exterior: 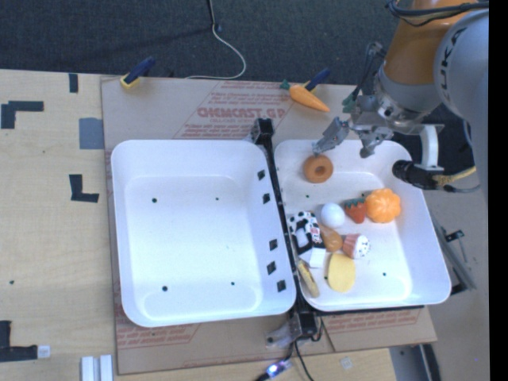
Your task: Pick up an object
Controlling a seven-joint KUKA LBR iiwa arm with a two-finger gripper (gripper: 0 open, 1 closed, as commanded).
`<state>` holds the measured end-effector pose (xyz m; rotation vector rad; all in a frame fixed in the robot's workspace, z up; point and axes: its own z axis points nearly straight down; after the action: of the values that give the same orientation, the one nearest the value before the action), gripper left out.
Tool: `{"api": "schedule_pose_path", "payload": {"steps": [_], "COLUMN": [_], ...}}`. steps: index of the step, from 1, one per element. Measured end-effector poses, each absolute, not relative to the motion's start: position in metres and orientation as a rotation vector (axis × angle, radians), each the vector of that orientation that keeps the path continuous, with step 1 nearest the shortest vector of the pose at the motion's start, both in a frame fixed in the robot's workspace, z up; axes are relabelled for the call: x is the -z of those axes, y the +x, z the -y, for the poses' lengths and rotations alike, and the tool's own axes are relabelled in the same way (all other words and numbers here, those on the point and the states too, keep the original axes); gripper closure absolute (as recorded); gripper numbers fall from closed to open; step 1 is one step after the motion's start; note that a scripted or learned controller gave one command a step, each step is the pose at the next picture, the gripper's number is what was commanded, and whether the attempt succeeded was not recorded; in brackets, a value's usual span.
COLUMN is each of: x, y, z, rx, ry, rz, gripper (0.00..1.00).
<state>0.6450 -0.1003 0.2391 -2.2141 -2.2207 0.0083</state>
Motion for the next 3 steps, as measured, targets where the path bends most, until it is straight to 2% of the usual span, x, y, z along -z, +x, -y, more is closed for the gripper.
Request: {"api": "schedule_pose_path", "payload": {"steps": [1,2,3], "x": [-0.175,-0.243,-0.359], "y": [0.663,0.669,0.669], "z": [-0.012,-0.079,-0.125], "rx": [-0.012,0.007,0.014], "ry": [-2.202,-2.213,-2.217], "rz": [2.226,2.232,2.233], "gripper": [0.00,0.00,0.00]}}
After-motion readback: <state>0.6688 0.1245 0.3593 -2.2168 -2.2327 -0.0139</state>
